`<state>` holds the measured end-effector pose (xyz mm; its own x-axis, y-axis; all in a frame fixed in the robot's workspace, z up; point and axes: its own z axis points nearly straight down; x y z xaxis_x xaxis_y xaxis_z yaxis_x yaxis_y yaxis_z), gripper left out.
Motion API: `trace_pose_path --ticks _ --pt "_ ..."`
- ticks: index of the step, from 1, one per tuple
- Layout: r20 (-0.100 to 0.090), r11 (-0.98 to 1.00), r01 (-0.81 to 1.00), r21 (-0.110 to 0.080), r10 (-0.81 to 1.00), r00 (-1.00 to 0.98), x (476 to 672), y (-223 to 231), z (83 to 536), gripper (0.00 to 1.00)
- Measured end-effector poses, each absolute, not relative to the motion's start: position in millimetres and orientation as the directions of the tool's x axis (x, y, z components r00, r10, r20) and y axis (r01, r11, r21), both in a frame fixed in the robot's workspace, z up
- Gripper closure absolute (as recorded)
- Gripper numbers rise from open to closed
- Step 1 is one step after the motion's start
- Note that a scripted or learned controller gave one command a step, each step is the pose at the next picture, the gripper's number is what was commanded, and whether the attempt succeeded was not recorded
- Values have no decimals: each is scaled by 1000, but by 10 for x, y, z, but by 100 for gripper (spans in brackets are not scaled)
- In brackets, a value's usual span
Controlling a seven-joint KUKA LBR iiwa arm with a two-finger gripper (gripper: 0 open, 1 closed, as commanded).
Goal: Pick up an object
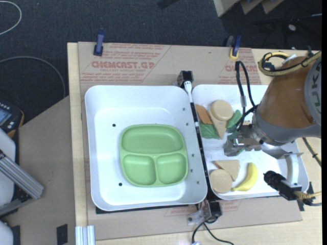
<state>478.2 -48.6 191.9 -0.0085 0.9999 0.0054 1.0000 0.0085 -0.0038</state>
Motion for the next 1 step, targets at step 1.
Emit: trace_pose_path --ticks 1 --pt "3 10 1000 12 1000 -10 4808 150 2919 100"
